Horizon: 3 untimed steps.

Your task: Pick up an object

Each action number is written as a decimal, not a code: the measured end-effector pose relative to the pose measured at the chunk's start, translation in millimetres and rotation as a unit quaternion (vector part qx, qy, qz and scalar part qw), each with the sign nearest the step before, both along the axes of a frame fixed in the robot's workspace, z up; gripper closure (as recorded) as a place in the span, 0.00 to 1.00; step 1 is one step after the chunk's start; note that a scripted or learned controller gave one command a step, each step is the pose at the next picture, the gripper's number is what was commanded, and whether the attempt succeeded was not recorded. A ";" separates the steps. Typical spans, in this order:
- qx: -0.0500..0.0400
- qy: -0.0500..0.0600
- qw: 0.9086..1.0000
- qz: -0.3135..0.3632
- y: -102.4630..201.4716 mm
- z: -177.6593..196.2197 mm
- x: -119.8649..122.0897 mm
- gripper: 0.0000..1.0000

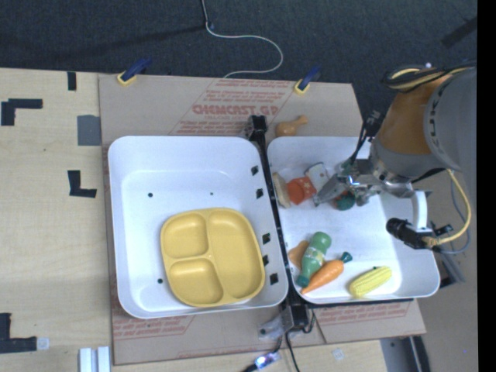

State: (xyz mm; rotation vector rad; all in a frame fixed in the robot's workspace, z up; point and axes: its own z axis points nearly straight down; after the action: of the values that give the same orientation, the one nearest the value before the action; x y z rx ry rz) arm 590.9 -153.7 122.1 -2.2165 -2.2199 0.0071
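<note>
My gripper (335, 191) hangs low over the upper middle of the right bin (403, 246), reaching in from the right. A dark green object (346, 202) lies right under it, partly hidden. Just to its left are a red toy (299, 190) and a small white-grey piece (316, 172). Nearer the front of the bin lie a green bottle-shaped toy (314, 253), an orange carrot (325, 275) and a yellow corn cob (370, 280).
The left bin (155, 177) holds a yellow divided plate (211, 256). A tan toy (291, 124) lies on the cardboard behind the right bin. A black divider (267, 200) runs between the bins. A cable hangs by the arm at the right.
</note>
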 end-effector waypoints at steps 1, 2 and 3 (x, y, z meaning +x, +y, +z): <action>-0.001 -0.002 1.000 0.000 0.8 -39.8 -0.4 0.00; -0.001 -0.003 1.000 0.001 0.8 -27.2 0.5 1.00; 0.000 -0.005 1.000 0.000 5.1 16.0 4.2 1.00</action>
State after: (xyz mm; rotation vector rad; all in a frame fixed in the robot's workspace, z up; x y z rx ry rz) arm 595.2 -148.6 138.0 -2.2211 -2.2245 -0.0031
